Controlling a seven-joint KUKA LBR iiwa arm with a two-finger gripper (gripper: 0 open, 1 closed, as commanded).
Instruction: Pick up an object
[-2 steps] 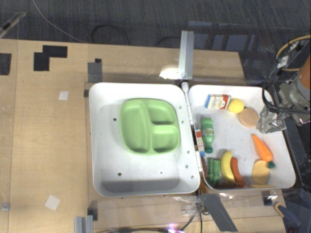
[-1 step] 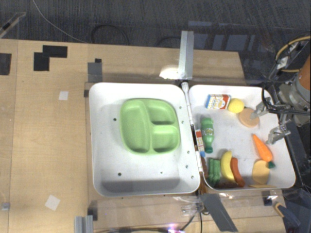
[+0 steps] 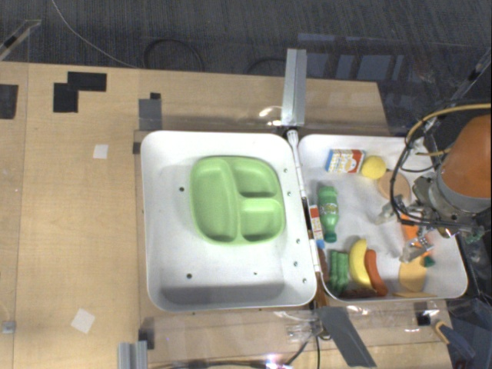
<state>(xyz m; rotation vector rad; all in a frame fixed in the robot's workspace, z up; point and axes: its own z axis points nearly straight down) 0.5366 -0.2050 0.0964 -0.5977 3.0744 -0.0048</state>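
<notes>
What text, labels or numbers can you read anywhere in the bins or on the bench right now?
None is legible.
Small carton, right bin: red and blue print, too blurred to read.
Green bottle: pale label band, unreadable.
Strip on the divider between the bins: red and white marks, too small to read.

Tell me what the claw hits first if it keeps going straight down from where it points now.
Probably the yellow-orange wedge-shaped block near the right bin's front corner; the claw hangs just above it. Depth is unclear from this slant, so it could land on bare bin floor beside it.
</notes>
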